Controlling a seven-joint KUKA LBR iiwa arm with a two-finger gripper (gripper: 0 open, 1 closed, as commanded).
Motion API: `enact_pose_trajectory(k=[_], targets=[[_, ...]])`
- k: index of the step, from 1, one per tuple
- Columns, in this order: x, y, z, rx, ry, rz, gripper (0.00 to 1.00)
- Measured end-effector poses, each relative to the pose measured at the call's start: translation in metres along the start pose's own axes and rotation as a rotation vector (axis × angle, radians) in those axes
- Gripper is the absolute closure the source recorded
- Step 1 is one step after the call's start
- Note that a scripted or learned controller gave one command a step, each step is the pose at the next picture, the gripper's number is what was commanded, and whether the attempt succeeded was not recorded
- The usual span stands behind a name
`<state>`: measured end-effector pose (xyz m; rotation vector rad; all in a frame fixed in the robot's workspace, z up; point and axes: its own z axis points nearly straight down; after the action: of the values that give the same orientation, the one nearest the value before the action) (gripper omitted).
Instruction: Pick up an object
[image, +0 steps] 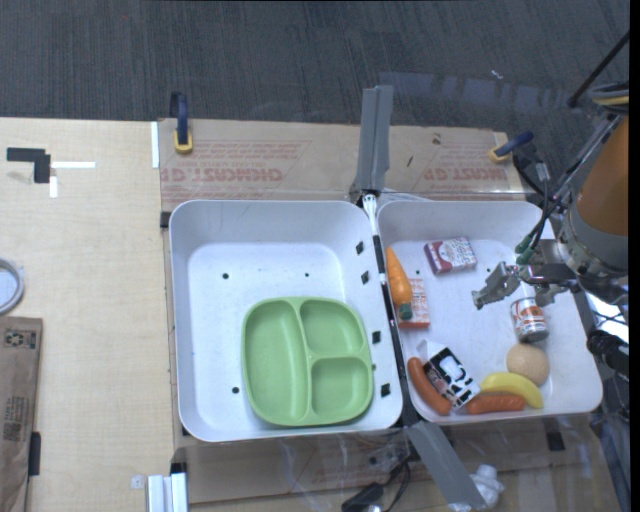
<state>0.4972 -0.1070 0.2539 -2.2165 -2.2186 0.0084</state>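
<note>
Approach step, nothing grasped yet. Gripper hovering in right bin, fingers apart, nothing between them. Nearest target: small can, just below-right of the fingers, upright near the bin's right wall. Next move calls for shifting over the can, descending, closing. Crowding risk: round beige ball just beside it.

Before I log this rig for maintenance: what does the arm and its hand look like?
The arm has an orange band over a grey wrist section. Its hand is small, grey metal, two-fingered. Thin dark cables run along the arm.
</note>
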Motion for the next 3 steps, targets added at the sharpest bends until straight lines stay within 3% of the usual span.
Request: enact_pose_trajectory(k=[1, 2, 3], targets=[[-0.068, -0.019, 0.028, -0.001, 0.001, -0.088, 0.00], [-0.087, 0.000, 0.125, -0.018, -0.007, -0.142, 0.00], [-0.107, 0.047, 0.164, -0.005, 0.012, -0.101, 0.00]])
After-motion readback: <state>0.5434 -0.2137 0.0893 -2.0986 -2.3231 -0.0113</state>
